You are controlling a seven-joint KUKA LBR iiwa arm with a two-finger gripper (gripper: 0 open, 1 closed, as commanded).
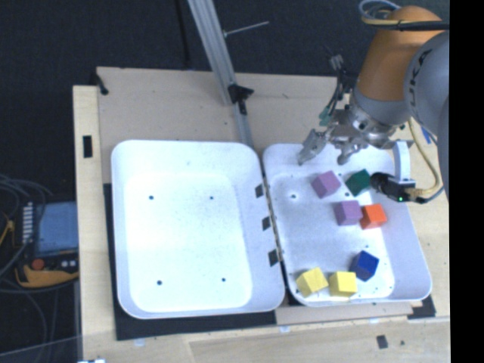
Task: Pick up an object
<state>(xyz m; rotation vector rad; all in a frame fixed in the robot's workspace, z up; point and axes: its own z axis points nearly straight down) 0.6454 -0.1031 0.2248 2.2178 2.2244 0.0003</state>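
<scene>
You are looking down on a pale wooden bench (151, 104) that carries two shallow white plastic bins side by side. The left white bin (189, 225) is the larger shape in your view. The right white bin (318, 233) holds all the loose pieces.

The grey arm with its orange band (389, 59) comes in from the upper right and hangs over the far end of the right bin. Its two-finger gripper (327, 149) sits above that bin's far rim, fingers spread apart with a clear gap between them and nothing in that gap. Its tips are just short of the nearest blocks, not touching any.

A slanted grey metal rail (215, 48) crosses the bench from the top of your view down to the seam between the bins.

Now the blocks you could pick, all small foam cubes in the right bin. A light purple cube (326, 184) lies closest to the gripper, with a dark green cube (358, 181) just beside it. Below them a second purple cube (348, 212) touches an orange cube (373, 216). Nearer the front edge, a dark blue cube (365, 265) stands just above two yellow cubes: one yellow cube (311, 281) to the left and the other yellow cube (342, 282) beside it.
</scene>
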